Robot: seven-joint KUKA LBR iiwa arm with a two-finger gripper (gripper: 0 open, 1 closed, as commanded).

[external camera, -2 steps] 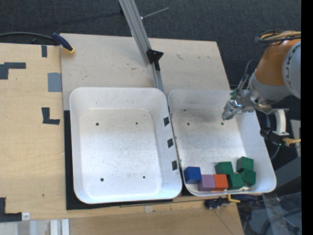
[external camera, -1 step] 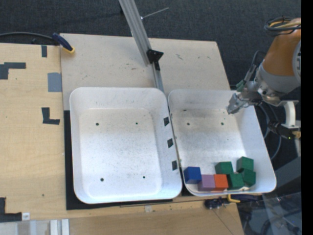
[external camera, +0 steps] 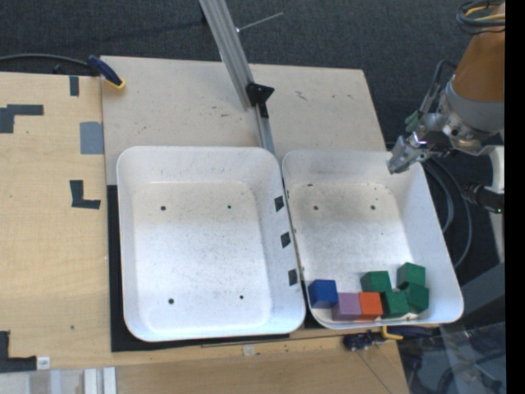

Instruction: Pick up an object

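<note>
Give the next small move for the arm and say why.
Probably bring the hand toward the near edge of the right bin: it sits at the far right rim, while the blue block, purple block and green blocks cluster along the near wall.

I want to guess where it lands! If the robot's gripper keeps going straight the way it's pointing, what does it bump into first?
Probably the right bin. The gripper points down and leftward over its far right rim, so it should meet the rim or the floor beyond, far from the blocks. Depth is hard to judge.
</note>
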